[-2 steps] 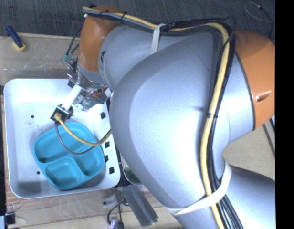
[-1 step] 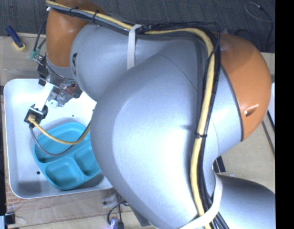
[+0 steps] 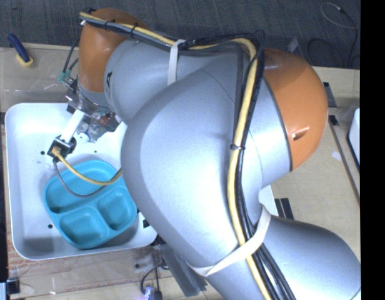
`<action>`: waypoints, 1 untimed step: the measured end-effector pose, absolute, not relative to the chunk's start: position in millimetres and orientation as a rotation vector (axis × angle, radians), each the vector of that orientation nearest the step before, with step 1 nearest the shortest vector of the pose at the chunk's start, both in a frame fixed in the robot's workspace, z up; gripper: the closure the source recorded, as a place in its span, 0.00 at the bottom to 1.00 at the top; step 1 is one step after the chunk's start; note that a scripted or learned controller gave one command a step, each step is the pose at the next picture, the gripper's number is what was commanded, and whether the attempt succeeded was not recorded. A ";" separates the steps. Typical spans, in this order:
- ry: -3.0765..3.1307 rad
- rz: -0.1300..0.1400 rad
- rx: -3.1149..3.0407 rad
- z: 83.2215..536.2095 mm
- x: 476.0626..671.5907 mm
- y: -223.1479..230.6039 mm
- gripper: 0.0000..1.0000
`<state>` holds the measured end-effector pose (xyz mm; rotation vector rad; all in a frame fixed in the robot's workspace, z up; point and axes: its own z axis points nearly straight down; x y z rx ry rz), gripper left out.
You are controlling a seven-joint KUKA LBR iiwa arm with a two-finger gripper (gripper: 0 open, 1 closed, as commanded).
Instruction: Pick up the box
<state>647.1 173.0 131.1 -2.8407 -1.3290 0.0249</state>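
A blue tray (image 3: 89, 208) with three compartments lies in the front half of the left white bin (image 3: 24, 167). My gripper (image 3: 94, 125) hangs over the back of this bin, just above and behind the blue tray's far edge. My own wrist and cables hide much of the gripper, and I see nothing held in it. The bulk of my arm (image 3: 205, 167) covers the bin's right side and everything to the right of it.
A small blue-handled tool (image 3: 19, 49) lies on the wooden bench (image 3: 36, 74) behind the left bin. The bin's left and front walls stand close to the blue tray.
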 end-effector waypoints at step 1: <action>-1.340 0.034 -2.834 139.7 645.8 174.8 1.00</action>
